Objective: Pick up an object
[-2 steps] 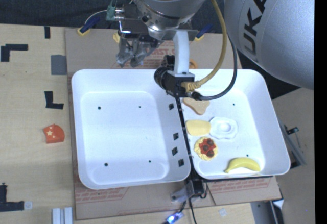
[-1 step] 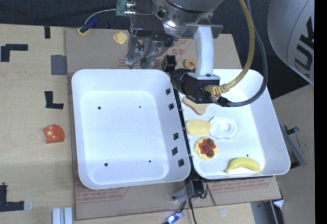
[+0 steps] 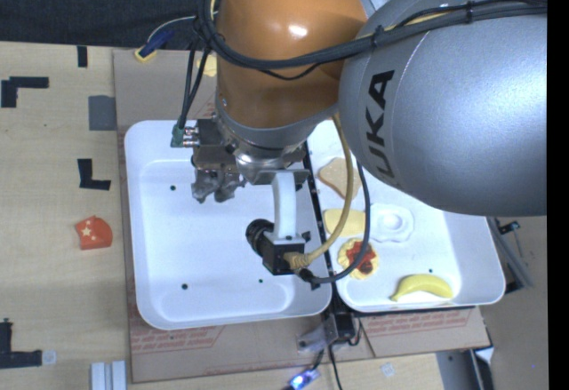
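I take the curved yellow banana-shaped toy point(image 3: 423, 288) as one object the arm could pick. It lies near the front corner of the right shallow white bin point(image 3: 480, 246), apart from the other things. Further inside this bin from the banana, I see a flat round piece with a red centre and yellow edge point(image 3: 360, 258), a pale yellow flat piece point(image 3: 347, 222) just behind it, a white piece like a fried egg point(image 3: 391, 225) beside that, and a tan piece like a slice of bread point(image 3: 336, 177) near the back, partly covered by the arm.

The two-finger gripper point(image 3: 216, 187) hangs over the left shallow white bin point(image 3: 151, 228), well apart from the banana, on the other side of the wall between the bins. From this angle I cannot tell if it is released or clenched, because the wrist hides much of it, and I see nothing between its parts. The grey arm with the orange dome point(image 3: 284, 24) covers the back of both bins.

Outside the left bin, far from the banana, a small red block point(image 3: 94, 233) sits on the wooden bench point(image 3: 53, 290).
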`<action>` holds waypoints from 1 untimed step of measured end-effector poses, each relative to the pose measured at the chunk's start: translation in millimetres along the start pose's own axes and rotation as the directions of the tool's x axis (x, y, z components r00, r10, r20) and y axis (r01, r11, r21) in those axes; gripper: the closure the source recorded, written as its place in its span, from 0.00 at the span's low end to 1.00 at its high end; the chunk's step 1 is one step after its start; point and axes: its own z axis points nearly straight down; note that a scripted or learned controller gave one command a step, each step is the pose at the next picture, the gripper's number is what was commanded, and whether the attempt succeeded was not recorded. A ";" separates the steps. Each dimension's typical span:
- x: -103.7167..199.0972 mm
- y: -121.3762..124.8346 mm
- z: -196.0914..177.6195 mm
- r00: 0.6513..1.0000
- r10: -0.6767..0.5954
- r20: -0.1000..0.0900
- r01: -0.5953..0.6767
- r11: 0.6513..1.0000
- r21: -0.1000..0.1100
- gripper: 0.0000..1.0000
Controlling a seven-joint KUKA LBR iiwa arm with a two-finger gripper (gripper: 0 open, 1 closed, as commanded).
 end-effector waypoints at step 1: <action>0.2 31.1 -107.1 1.000 -0.002 -0.011 0.002 1.000 -0.024 1.00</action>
